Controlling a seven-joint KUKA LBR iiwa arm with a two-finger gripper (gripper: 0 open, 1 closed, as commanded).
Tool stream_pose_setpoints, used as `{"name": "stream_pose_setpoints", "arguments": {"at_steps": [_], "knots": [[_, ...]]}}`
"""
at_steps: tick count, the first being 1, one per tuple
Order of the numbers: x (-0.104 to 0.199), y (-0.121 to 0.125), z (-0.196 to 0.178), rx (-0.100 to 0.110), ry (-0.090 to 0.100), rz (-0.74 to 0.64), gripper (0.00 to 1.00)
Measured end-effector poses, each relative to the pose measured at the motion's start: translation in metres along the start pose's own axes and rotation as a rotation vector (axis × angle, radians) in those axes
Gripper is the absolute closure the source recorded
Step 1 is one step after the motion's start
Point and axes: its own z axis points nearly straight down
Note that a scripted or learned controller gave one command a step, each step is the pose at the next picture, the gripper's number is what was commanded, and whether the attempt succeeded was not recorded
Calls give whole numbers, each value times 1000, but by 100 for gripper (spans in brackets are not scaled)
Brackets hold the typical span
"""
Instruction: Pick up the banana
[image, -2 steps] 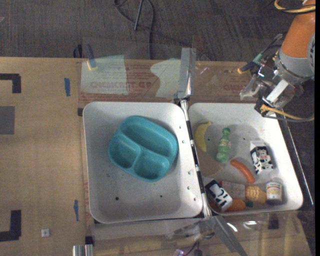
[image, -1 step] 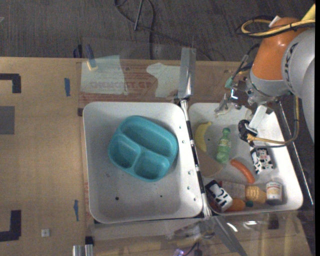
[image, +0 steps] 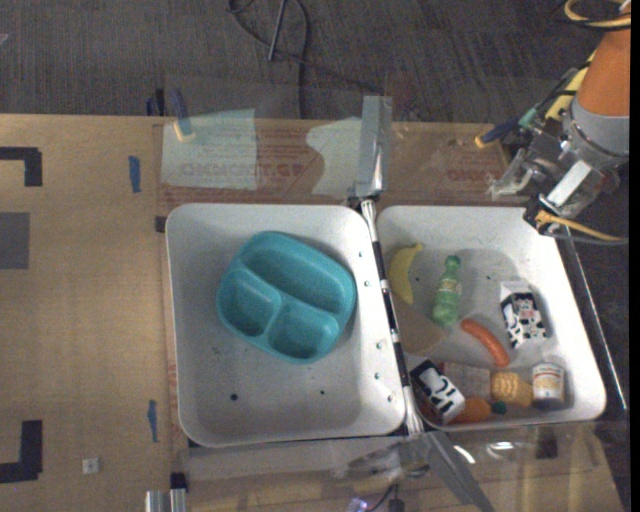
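— Two white bins are seen side by side on the desk; what is held in each?

— A teal divided plate is set in the left bin. In the right bin the banana is laid at the upper left corner, just beside the dividing wall. A green bottle is found to its right, with an orange carrot, two small cow-print cartons and a small jar spread nearer the front.

— And the gripper?

— It is poised over the right bin's upper right corner, well apart from the banana. Nothing is seen between its fingers; whether they are parted cannot be told
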Motion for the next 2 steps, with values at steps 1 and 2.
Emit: {"name": "stream_pose_setpoints", "arguments": {"at_steps": [1, 2], "knots": [[40, -47, 56, 6, 0, -122, 0], [95, -66, 49, 1, 2, -104, 0]]}}
